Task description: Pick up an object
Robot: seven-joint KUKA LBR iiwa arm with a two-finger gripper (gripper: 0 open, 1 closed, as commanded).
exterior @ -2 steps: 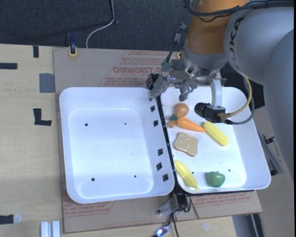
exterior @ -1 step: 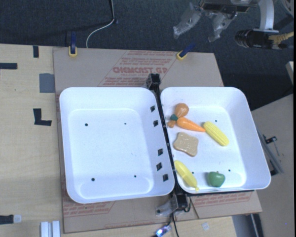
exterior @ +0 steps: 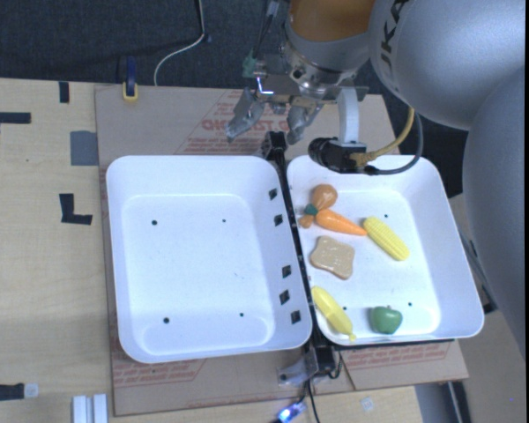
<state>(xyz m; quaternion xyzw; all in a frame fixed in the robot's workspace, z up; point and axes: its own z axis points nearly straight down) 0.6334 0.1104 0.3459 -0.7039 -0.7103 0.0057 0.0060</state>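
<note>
Two bins sit side by side on the bench point(exterior: 35, 263); the right bin point(exterior: 441, 263) holds carrot point(exterior: 339, 223), corn point(exterior: 386, 238), bread point(exterior: 332, 257), banana point(exterior: 332, 313), apple point(exterior: 385, 319)

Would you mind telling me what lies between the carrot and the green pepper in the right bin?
In the camera view, the slice of bread lies between the carrot and the green pepper, nearer the carrot.
</note>
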